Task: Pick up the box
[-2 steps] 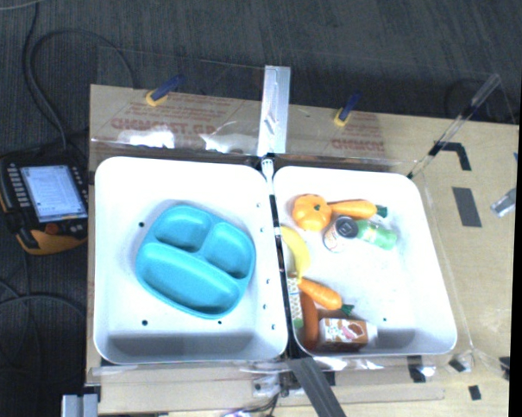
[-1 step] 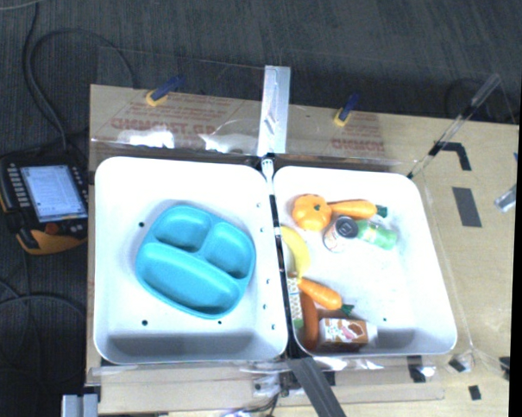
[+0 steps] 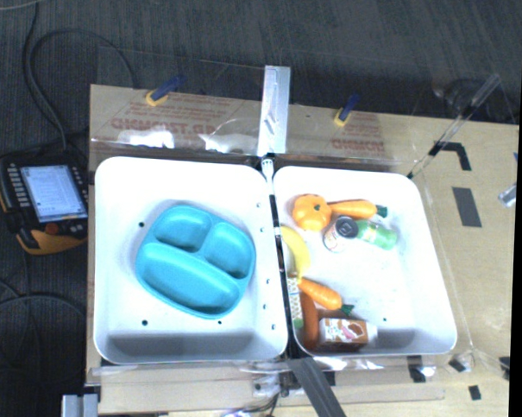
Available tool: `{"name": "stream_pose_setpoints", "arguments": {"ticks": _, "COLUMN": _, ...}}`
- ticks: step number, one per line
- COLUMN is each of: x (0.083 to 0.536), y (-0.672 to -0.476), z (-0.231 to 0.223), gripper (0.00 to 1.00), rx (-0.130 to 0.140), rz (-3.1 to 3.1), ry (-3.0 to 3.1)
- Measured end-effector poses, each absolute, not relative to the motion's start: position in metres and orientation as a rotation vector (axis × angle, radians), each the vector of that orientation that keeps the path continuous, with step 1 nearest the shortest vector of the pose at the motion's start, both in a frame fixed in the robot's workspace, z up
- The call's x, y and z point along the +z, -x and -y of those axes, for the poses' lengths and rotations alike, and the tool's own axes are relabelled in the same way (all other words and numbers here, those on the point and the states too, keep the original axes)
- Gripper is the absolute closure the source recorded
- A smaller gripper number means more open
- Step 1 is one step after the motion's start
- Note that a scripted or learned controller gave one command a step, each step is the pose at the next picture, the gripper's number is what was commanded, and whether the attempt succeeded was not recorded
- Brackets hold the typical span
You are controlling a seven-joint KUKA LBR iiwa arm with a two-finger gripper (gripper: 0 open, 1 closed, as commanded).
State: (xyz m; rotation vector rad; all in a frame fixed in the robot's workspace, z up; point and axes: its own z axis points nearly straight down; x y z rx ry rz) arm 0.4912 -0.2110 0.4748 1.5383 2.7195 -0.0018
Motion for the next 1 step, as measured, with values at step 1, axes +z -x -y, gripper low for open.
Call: {"name": "stream_pose_setpoints", "arguments": {"ticks": 1, "x": 0.4848, "y": -0.4929, "z": 0.2103, "gripper": 1.0, "rx": -0.001, "rz": -2.718, "ry": -1.534}}
